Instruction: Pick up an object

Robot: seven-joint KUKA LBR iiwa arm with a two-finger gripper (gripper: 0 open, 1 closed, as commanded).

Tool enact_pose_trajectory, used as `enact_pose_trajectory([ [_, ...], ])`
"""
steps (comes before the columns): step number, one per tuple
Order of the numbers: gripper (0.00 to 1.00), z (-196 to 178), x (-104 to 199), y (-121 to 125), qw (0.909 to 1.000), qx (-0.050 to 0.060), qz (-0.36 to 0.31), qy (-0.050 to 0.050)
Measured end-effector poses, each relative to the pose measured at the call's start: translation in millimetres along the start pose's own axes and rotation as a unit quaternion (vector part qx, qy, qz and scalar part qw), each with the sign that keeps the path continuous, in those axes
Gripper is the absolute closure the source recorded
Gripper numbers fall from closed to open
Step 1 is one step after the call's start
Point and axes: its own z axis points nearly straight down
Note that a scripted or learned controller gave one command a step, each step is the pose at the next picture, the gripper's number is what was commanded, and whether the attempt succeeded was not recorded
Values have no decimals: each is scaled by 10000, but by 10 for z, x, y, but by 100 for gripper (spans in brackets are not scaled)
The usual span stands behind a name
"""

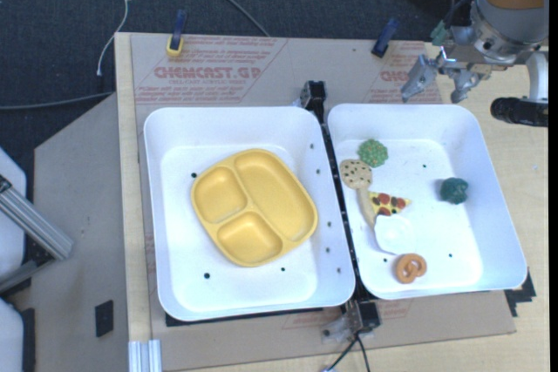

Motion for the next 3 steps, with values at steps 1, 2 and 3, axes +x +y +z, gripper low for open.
enact_pose_trajectory([
  [1,0,-84,4,17,10000,-69,-11,-8],
  [2,0,437,110,38,10000,-48,-17,-7],
  [3,0,882,61,75,10000,-44,-6,-7],
])
